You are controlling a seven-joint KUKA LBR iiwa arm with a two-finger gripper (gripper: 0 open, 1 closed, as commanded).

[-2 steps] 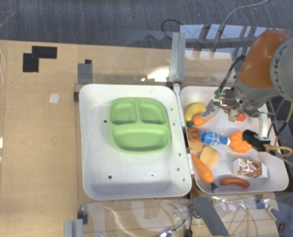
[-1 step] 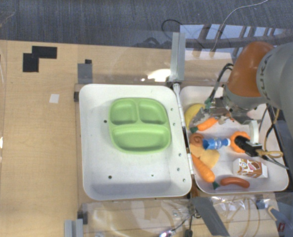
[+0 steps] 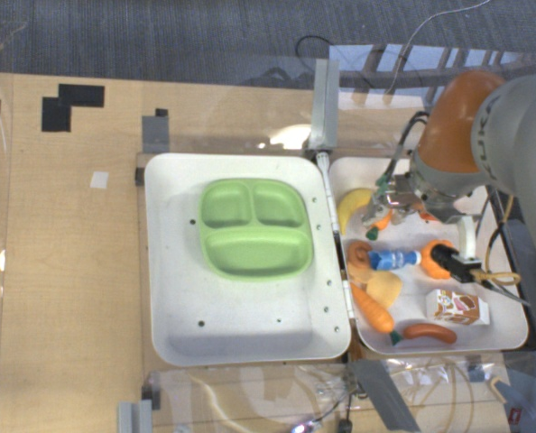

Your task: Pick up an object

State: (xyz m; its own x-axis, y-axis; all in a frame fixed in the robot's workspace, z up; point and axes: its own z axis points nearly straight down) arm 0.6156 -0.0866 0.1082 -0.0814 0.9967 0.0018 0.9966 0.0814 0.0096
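1. You'll find the small blue-capped plastic bottle (image 3: 396, 260) lying centre of the right white bin (image 3: 512, 336), just below the two-finger gripper (image 3: 383, 213)
2. Gripper state: cannot tell
3. Bottle looks light, stiff, slippery; grasp across its middle

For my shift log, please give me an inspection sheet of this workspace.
Surface: light wooden bench; two shallow white bins, left bin, right bin.
Job's things: in right bin, yellow banana, small blue bottle, orange carrot, red sausage, small printed carton.
Clutter: green divided plastic tray in left bin.
Grippers: gripper low over right bin; grasp unclear.
Cables: thin cable behind the bins.
Surroundings: grey carpet.
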